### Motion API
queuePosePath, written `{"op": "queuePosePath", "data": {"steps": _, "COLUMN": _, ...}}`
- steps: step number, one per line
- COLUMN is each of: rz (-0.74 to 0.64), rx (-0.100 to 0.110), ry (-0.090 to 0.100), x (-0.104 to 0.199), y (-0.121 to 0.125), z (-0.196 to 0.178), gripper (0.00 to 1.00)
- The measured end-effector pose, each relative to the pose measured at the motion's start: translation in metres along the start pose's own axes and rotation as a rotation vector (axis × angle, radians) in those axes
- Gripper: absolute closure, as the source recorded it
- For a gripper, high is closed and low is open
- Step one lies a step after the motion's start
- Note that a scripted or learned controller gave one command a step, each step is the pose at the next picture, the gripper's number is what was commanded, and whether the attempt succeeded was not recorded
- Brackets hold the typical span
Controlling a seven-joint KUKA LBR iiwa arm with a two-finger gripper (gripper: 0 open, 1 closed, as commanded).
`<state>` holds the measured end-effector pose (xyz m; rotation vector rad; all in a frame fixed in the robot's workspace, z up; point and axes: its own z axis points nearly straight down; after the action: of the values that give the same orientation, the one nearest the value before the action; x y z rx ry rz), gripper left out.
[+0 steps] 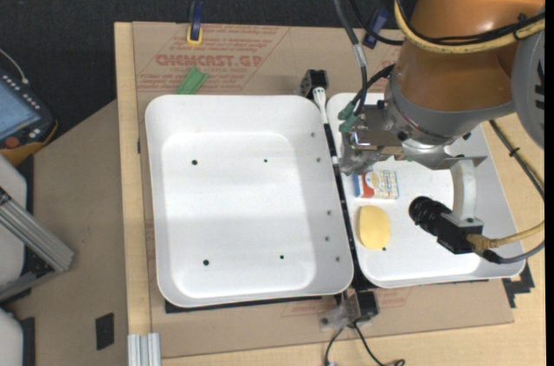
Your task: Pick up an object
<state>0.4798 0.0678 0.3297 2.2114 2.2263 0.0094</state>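
A small white packet [379, 183] with red and blue print lies in the right bin [493, 183], near its left wall. Just in front of the packet rests a round yellow object [375, 227]. My gripper [355, 157] hangs low over the right bin's left side, directly behind and slightly left of the packet, close to the wall between the bins. The big orange and grey wrist above hides the back of the right bin.
The left bin [173, 208] sits beside the right one on a cardboard sheet [251, 53]. A green strip [192, 80] and a blue-and-yellow clip [196, 22] lie on the cardboard behind it. A black clamp [313, 83] stands at the bins' back junction.
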Motion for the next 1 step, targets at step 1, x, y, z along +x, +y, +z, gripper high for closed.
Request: {"op": "queuePosePath", "data": {"steps": 1, "rz": 0.004, "rx": 0.012, "ry": -0.002, "x": 0.0342, "y": -0.0013, "z": 0.0344, "gripper": 1.00}}
